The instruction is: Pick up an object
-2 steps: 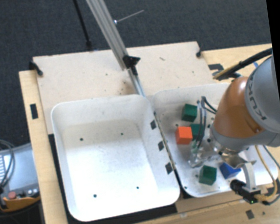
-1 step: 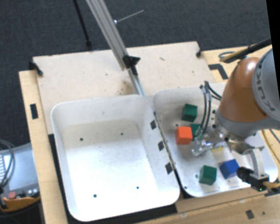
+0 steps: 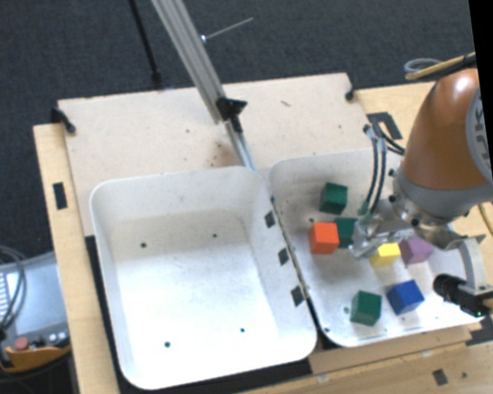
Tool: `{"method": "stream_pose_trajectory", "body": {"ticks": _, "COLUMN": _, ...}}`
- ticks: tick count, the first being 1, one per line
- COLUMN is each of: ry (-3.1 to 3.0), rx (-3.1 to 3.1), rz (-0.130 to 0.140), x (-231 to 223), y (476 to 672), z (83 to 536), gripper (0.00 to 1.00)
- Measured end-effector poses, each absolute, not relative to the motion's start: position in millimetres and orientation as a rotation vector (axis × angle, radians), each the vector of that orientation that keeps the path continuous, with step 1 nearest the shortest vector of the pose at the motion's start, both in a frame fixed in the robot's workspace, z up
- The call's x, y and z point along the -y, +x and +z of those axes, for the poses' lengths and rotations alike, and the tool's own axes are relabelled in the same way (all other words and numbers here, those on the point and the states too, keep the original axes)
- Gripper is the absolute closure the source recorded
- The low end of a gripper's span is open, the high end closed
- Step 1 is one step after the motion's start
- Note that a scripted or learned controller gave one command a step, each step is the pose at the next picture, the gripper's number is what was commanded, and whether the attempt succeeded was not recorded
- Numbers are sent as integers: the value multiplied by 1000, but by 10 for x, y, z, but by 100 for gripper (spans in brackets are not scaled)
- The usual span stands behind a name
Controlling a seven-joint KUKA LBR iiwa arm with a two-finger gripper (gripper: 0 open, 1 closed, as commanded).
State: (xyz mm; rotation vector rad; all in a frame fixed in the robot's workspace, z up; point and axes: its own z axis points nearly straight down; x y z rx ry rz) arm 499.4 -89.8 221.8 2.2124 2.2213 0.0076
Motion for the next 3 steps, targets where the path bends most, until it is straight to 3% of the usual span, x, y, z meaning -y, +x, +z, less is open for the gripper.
{"method": "stream_pose_trajectory", "body": {"ticks": 3, "ry": 2212, "rx": -2231, "rz": 4, "x": -698, "y": 5415, "z": 2532, "gripper": 100}}
